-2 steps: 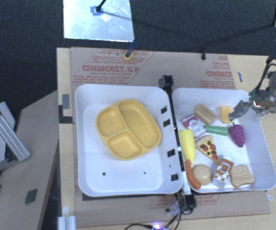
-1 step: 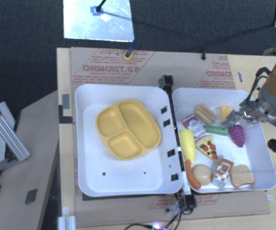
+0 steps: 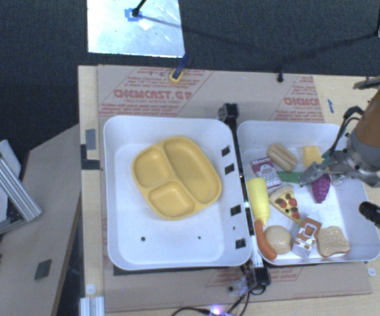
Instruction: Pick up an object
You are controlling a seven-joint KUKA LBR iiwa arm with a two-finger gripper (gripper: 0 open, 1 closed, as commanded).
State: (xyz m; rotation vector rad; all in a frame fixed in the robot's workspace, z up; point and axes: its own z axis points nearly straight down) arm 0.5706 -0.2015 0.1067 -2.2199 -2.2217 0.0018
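Note:
The right bin [image 3: 361, 242] holds several toy foods: a hot dog bun [image 3: 282, 157], a yellow cheese block [image 3: 312, 155], a red and white box [image 3: 265, 170], a green piece [image 3: 288, 175], a pizza slice [image 3: 286, 203] and a purple grape bunch [image 3: 321, 188]. My gripper [image 3: 319, 174] reaches in from the right and sits right over the grape bunch, touching or nearly touching its top. The gripper body hides the contact, and I cannot tell whether the grapes rest on the bin floor.
A yellow divided plate [image 3: 176, 176] lies in the left bin [image 3: 120, 236]. Along the right bin's front lie a yellow banana-like piece [image 3: 259, 199], an orange sausage [image 3: 263, 239], a round bread roll [image 3: 277, 237], a small carton [image 3: 306, 236] and a toast slice [image 3: 332, 241].

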